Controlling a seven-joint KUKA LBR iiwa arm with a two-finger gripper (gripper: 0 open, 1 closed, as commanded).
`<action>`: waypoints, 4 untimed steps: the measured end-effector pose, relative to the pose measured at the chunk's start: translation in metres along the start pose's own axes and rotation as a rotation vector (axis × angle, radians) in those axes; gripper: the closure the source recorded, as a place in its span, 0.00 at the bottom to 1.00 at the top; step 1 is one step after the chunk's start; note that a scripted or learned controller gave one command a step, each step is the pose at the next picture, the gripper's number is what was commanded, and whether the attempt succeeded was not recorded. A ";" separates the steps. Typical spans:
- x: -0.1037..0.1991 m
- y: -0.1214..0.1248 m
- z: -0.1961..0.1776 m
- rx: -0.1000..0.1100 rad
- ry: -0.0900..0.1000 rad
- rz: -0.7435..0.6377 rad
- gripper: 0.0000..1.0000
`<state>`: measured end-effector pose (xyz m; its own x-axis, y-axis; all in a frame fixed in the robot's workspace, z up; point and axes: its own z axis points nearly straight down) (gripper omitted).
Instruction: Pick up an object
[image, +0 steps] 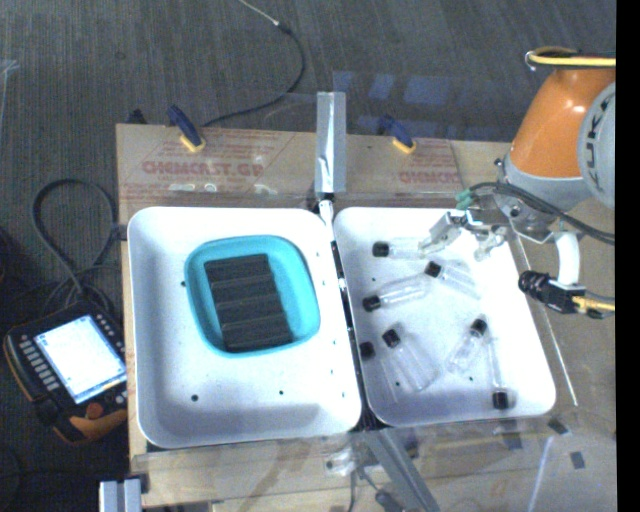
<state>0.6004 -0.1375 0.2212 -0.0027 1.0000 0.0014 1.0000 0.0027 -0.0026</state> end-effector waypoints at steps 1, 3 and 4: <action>0.029 0.024 0.128 -0.002 -0.002 -0.051 0.00; 0.029 0.024 0.119 -0.001 0.001 -0.051 0.00; 0.030 0.024 0.111 0.000 0.002 -0.051 1.00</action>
